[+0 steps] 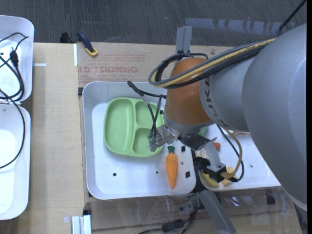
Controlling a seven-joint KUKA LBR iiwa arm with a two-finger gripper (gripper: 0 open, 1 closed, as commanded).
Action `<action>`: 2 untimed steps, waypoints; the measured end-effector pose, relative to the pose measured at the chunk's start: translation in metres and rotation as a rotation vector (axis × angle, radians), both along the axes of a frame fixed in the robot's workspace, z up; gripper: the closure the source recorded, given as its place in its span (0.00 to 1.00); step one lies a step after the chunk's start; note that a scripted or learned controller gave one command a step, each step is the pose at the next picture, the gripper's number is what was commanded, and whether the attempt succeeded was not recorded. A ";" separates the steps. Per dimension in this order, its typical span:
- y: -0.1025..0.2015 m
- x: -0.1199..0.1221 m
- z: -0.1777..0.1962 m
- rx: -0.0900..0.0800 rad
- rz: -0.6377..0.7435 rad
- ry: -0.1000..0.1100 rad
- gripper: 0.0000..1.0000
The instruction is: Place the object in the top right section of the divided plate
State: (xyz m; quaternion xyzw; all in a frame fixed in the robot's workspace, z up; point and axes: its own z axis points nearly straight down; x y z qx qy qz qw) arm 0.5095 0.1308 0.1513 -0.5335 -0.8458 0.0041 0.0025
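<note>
Orange carrot on bin floor, just below-right of gripper; gripper grip state unclear.

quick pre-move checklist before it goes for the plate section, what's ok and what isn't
1. Divided plate lies flat inside the white bin: ok.
2. Toy carrot located, lying on the bin floor just below the plate's lower right corner: ok.
3. Carrot held in the claw: not ok, it lies apart on the floor.
4. Claw over the plate's right edge, close to the carrot: ok.
5. Top right section free of items: cannot tell, the arm covers part of it.
6. Yellow item beside the carrot, partly hidden by cables: cannot tell what it is.
</note>
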 end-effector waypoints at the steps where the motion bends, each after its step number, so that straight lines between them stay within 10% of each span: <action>1: -0.077 -0.022 0.039 0.004 0.170 -0.004 1.00; 2: -0.077 -0.022 0.039 0.004 0.171 -0.004 0.00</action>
